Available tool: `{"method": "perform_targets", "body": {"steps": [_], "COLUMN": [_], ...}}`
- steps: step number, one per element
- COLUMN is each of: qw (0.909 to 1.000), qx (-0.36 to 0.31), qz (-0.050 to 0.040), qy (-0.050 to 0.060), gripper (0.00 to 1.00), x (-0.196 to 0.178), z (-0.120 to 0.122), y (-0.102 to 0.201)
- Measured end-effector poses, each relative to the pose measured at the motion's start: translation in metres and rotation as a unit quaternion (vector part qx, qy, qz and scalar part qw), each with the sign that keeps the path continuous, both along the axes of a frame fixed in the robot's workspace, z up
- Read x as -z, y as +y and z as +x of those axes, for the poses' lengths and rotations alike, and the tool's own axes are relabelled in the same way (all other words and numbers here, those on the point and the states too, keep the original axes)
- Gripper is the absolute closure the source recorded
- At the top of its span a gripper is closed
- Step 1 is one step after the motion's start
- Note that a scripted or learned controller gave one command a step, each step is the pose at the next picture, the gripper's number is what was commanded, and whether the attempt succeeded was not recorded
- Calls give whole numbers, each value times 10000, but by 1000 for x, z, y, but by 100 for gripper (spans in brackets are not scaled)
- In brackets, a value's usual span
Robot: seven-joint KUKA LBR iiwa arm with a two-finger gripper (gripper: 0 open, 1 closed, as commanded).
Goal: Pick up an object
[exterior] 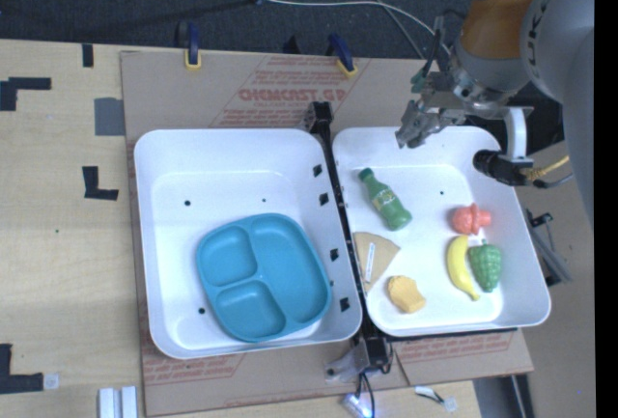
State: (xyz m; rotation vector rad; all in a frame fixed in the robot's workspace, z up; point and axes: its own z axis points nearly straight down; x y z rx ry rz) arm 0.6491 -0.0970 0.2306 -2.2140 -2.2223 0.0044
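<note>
Gripper (417, 133) hangs over the far edge of the right bin (526, 310), nothing between its fingers; how wide they stand I cannot tell. Below it lie a green bottle (384, 199), yellow wedge (375, 257), orange piece (407, 293), banana (461, 267), green vegetable (487, 266) and red fruit (470, 218). Left bin (159, 175) holds a blue divided plate (261, 276)

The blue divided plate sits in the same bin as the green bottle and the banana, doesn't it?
Not quite. The blue divided plate lies in the left bin; the green bottle and the banana are in the right bin, as the camera view shows.
</note>
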Motion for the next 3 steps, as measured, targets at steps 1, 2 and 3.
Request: {"method": "perform_targets", "body": {"steps": [1,2,3], "qw": [10000,10000,10000], "qx": [-5,-6,-4], "qz": [-2,-2,-4], "qy": [2,-6,0], "gripper": [100,100,100], "x": [14,7,9], "z": [-1,-1,-13], "y": [56,107,168]}}
